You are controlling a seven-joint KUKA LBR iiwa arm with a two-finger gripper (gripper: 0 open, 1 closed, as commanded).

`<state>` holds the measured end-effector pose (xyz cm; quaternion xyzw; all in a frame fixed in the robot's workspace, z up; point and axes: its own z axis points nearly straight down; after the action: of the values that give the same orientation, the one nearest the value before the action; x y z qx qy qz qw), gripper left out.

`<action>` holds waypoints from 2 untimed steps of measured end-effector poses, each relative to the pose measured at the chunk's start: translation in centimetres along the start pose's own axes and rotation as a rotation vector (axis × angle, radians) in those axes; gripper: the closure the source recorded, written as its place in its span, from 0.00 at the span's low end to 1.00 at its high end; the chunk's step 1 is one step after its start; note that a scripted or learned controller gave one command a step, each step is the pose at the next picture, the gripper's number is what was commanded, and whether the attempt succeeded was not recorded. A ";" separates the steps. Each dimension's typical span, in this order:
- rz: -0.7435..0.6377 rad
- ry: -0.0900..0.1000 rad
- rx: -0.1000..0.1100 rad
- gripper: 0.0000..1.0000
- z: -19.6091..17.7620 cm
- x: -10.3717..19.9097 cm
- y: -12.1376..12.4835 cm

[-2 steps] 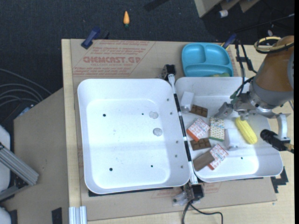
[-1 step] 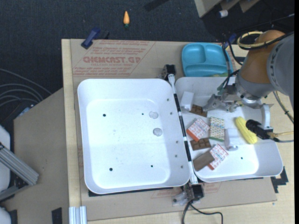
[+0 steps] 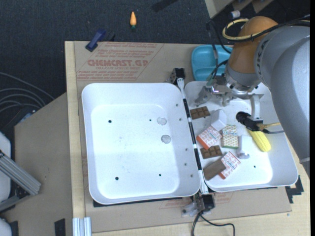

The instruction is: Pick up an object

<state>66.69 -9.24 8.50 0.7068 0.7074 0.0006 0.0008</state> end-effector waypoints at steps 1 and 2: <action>0.000 0.001 0.004 0.00 -10.0 6.2 -5.4; 0.001 -0.001 -0.004 0.00 -0.2 -0.5 -7.6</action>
<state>59.06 -9.74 8.70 0.7072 0.7070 0.0015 0.0025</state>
